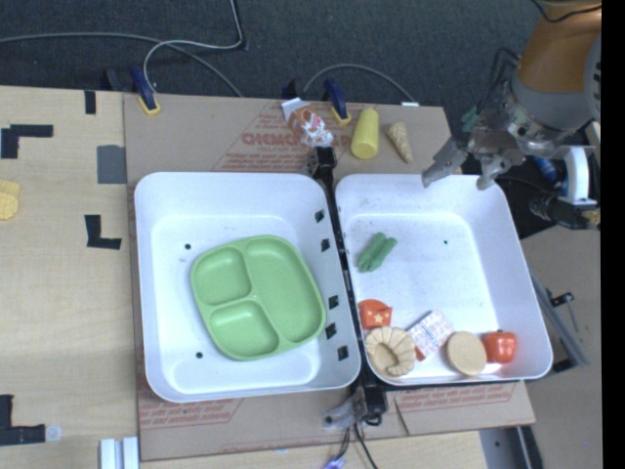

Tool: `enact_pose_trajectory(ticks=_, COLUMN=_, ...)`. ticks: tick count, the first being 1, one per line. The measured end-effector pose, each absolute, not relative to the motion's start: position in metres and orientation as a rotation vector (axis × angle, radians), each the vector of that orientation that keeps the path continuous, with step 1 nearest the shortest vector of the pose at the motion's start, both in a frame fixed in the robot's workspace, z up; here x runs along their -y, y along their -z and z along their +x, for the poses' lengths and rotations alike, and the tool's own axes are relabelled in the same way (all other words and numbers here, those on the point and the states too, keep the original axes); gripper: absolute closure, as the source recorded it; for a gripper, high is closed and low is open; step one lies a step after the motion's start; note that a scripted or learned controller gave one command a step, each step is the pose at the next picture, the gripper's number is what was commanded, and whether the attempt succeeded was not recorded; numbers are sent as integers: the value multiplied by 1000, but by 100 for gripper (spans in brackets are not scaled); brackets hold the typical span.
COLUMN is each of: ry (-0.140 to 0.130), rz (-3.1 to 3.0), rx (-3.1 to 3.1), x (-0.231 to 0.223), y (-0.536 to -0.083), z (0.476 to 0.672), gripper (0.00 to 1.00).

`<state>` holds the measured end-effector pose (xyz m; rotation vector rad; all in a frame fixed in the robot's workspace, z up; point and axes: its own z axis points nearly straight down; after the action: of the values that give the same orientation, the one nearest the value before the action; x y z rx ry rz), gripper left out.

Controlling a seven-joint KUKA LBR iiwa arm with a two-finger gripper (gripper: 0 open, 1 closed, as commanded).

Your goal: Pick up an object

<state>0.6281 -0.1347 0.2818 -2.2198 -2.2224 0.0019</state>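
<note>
Nearest the camera, along the front wall of the right bin (518,262), the small things are lying bunched together: a round pastry (390,350), a red piece with a star (375,313), a checked packet (430,334), a tan disc (467,353) and a red pepper (500,346). Packed this tightly against the wall, they are probably leaving little room for fingers.

In the left bin (156,262) a green divided plate (256,296) is lying flat, too broad to pinch easily.

Further back, a green bean (376,251) is lying alone on bare floor, well apart from the rest, so it is likely the easiest pick.

Beyond it, the hand (459,176) is hovering over the right bin's far rim with its fingers spread wide and nothing between them, seemingly poised to descend.

Farthest off, on the desk (59,291) past the bins, a yellow bottle (364,133) and a cone (400,142) are sitting out of play.
</note>
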Motion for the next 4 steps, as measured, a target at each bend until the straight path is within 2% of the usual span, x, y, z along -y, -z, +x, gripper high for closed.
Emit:
enact_pose_trajectory(ticks=1, ry=-4, rz=-2217, rx=2222, x=88, y=-191, z=587, gripper=0)
enact_pose_trajectory(ticks=2, ry=3, rz=-2222, rx=2226, x=102, y=-86, z=644, gripper=0)
enact_pose_trajectory(ticks=3, ry=1, rz=-2223, rx=2225, x=96, y=-86, z=618, gripper=0)
enact_pose_trajectory(ticks=4, ry=0, rz=-2223, rx=2225, x=96, y=-96, z=618, gripper=100)
